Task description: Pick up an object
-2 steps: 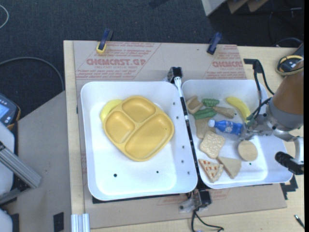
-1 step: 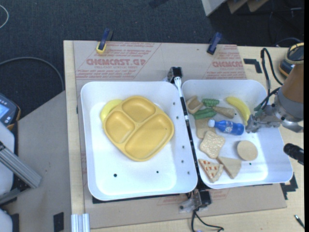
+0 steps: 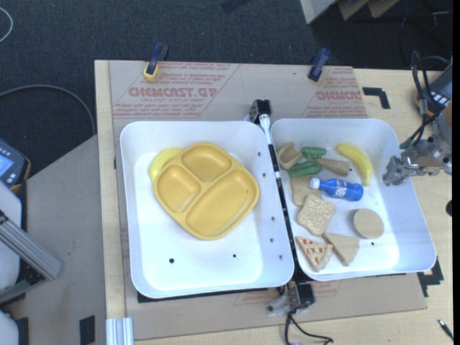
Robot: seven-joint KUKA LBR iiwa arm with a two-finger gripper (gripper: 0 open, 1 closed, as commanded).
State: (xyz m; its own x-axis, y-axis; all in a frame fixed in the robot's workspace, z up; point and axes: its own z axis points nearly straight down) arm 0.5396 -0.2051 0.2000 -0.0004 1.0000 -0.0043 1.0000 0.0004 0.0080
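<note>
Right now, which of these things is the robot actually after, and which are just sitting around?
For the job (any could be picked), in the right bin:
banana
blue bottle
cracker
round biscuit
pizza slice
gripper, at that bin's right edge

Lying about:
yellow divided plate, left bin
clamps

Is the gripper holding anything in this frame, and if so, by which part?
Nothing is held. The gripper sits at the right rim of the right bin, apart from the banana and the blue bottle, which lie in the bin.
</note>
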